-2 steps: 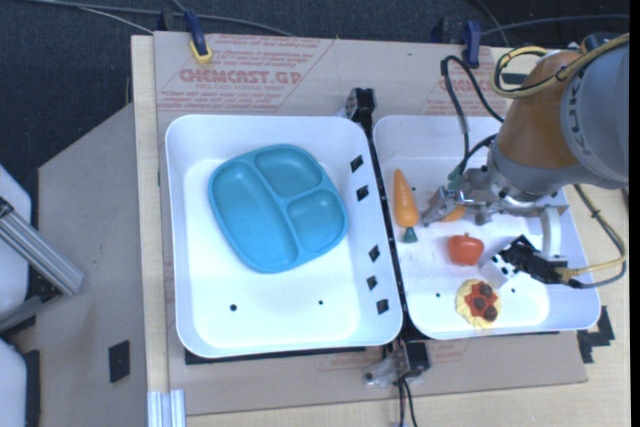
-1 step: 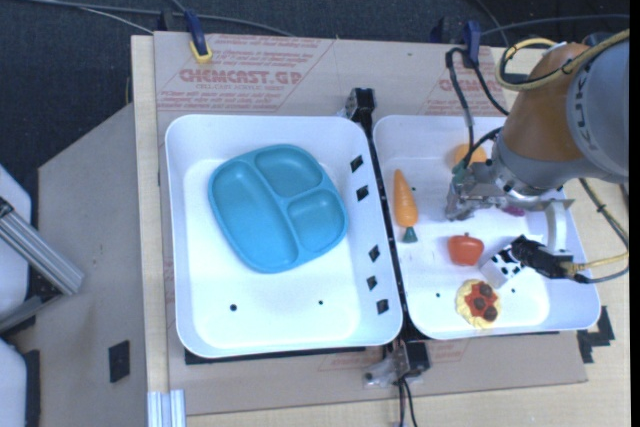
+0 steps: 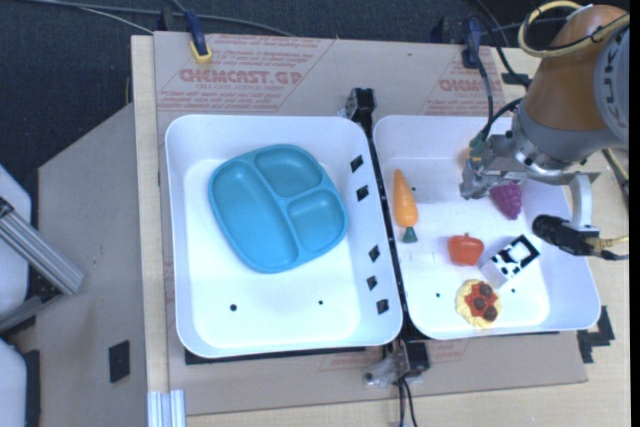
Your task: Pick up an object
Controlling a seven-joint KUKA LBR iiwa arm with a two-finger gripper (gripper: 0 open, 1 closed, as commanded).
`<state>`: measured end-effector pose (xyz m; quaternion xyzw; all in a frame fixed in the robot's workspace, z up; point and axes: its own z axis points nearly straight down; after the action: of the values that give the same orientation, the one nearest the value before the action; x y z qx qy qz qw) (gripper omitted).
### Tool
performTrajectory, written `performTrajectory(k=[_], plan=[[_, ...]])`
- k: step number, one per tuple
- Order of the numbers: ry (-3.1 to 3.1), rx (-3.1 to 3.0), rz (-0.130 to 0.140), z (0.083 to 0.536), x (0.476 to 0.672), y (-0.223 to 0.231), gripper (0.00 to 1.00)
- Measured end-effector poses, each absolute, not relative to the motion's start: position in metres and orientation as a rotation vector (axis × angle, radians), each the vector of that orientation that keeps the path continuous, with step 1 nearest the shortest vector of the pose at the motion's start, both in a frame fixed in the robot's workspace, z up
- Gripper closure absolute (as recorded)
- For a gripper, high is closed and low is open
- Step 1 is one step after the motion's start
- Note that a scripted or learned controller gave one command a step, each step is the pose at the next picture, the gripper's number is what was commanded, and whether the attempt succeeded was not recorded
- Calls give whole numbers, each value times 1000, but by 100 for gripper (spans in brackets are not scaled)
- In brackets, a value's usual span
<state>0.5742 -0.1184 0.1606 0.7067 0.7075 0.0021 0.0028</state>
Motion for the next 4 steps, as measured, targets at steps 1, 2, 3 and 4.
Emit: performTrajectory(k=[1, 2, 3, 4], plan=[[2219, 2217, 5, 206, 579, -122, 100], [2219, 2217, 5, 254, 580, -131, 100], [2230, 2218, 0, 247, 570, -70, 100], [2231, 2220, -2, 234, 548, -21, 100]])
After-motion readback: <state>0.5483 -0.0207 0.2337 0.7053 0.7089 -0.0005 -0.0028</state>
